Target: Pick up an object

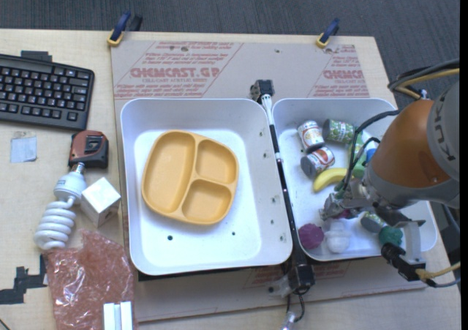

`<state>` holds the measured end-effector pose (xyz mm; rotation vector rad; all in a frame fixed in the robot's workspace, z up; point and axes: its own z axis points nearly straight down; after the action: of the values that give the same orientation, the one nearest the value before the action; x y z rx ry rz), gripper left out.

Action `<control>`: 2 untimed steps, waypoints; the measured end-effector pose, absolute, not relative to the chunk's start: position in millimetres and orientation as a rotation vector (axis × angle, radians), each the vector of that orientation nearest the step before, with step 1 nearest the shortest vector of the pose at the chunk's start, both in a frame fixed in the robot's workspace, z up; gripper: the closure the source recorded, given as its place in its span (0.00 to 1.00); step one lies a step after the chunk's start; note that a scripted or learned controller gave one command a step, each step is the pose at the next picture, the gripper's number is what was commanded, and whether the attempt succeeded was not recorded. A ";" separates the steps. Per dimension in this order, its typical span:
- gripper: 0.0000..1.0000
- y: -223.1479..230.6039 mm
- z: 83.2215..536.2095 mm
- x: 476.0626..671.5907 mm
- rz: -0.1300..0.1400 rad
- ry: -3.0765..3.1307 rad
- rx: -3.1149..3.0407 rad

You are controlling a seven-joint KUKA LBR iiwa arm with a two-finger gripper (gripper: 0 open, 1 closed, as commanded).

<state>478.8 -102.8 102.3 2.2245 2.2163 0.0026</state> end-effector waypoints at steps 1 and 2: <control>1.00 -49.9 192.5 482.9 0.001 2.221 2.220; 1.00 8.3 192.1 530.0 -0.001 2.223 2.219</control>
<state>530.0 8.3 192.1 2.2190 2.2232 -0.0009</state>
